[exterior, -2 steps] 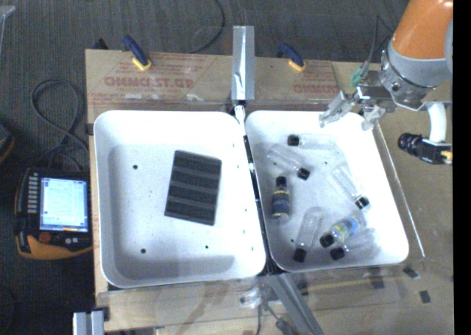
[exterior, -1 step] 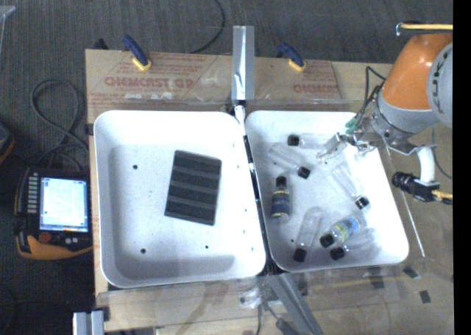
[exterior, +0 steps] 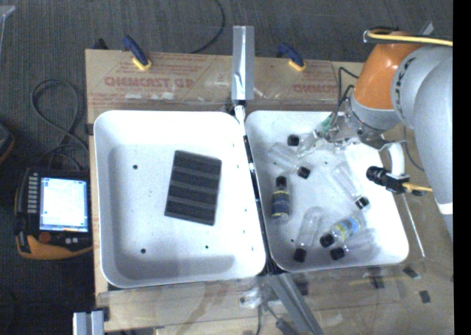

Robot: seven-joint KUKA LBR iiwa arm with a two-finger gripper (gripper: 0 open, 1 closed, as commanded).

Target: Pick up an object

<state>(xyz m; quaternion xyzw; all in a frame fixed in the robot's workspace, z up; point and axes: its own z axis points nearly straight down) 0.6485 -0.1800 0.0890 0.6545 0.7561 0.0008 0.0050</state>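
The right bin [exterior: 397, 249] holds several small clear bottles with black caps, scattered about. One with a dark label [exterior: 280, 203] lies near the bin's left wall, and another with a blue label [exterior: 346, 229] lies at the front right. In the left bin [exterior: 118, 142] lies a flat black ridged block [exterior: 193, 186], near the middle. My gripper [exterior: 326, 132] is low over the back of the right bin, under the orange band [exterior: 379, 79], close to a clear bottle [exterior: 305, 142].
A handheld pendant with a lit screen [exterior: 57, 212] lies on the floor left of the bench. Blue clamps [exterior: 134, 48] hold a board at the back edge. A metal post [exterior: 242, 68] stands behind the seam between the bins.
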